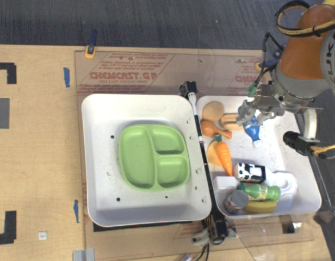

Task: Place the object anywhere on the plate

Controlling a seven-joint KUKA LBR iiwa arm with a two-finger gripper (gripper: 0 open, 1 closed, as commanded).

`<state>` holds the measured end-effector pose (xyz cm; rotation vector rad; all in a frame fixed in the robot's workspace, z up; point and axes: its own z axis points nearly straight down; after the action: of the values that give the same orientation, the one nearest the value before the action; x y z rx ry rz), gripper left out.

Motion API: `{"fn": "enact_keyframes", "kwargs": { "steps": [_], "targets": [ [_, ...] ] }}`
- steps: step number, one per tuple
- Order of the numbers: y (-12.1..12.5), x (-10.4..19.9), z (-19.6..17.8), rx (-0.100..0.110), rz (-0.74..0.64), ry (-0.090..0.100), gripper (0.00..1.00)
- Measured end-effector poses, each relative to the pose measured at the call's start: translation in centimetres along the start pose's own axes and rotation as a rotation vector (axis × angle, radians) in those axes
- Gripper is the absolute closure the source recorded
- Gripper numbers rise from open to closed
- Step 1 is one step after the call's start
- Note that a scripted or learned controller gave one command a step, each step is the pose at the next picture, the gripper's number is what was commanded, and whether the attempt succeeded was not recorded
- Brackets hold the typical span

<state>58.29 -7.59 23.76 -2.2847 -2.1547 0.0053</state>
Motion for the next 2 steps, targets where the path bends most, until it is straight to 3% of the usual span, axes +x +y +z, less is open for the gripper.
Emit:
{"fn": "enact_keyframes", "kwargs": {
  "steps": [1,2],
  "targets": [
    [2.80,6.20,0.00,-0.006,0.026,0.003,1.00],
    [2.80,5.93,-0.05,-0.006,0.028,0.000,0.00]
  ]
}}
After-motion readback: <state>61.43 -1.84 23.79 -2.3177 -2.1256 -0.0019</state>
